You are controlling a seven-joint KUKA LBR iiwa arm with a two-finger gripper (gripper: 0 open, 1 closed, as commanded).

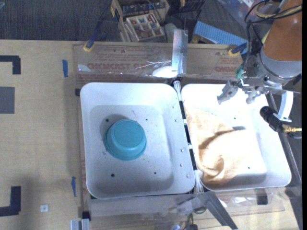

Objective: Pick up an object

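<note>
Left of the gripper, two shallow white plastic bins sit side by side on the light wooden desk: the left bin well apart from it, the right bin beneath it. Beyond the gripper stands a cardboard wall.

The arm wore a broad orange band above a grey wrist, black cables looped beside it, and its claw was pale metal.
</note>
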